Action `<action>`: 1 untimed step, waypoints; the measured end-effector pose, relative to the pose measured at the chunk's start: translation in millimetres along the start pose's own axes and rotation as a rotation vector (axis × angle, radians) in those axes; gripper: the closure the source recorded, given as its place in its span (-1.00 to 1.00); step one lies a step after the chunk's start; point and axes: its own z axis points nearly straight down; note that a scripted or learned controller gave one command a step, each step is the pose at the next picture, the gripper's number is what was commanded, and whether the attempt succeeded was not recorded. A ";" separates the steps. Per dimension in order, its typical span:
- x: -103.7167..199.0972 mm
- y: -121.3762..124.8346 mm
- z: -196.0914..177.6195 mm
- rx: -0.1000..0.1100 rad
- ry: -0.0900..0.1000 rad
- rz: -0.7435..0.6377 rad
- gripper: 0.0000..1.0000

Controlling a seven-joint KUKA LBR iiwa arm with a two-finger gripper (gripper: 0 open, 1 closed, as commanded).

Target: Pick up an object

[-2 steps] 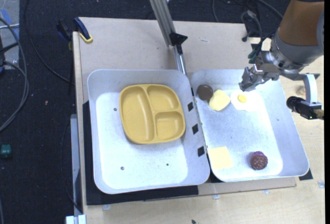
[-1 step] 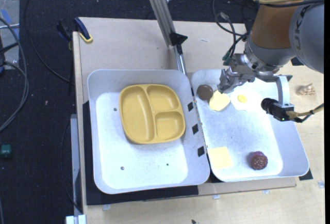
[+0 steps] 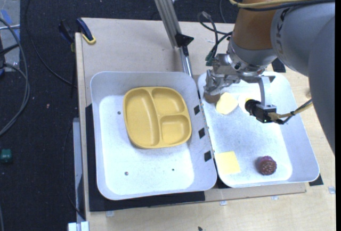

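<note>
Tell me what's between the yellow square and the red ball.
Nothing: in the camera view, bare bin floor separates the yellow square from the red ball.

Light: bright, even, from overhead | Shadows: soft, short, beside the yellow tray (image 3: 157,117) | Glare: sheen on the orange band (image 3: 261,9) | Focus: slightly soft, grainy | Surroundings: floor stayed dark

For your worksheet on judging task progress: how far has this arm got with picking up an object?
Done: the gripper has reached the right bin, low beside the pale yellow rounded piece. In hand: nothing visibly lifted; that piece, the flat yellow square and the dark red ball all lie on the bin floor. Left: grasping and lifting one.
</note>
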 end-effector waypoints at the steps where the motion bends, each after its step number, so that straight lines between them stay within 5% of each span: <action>1: 63.3 13.3 1.8 -0.003 0.000 -0.001 1.00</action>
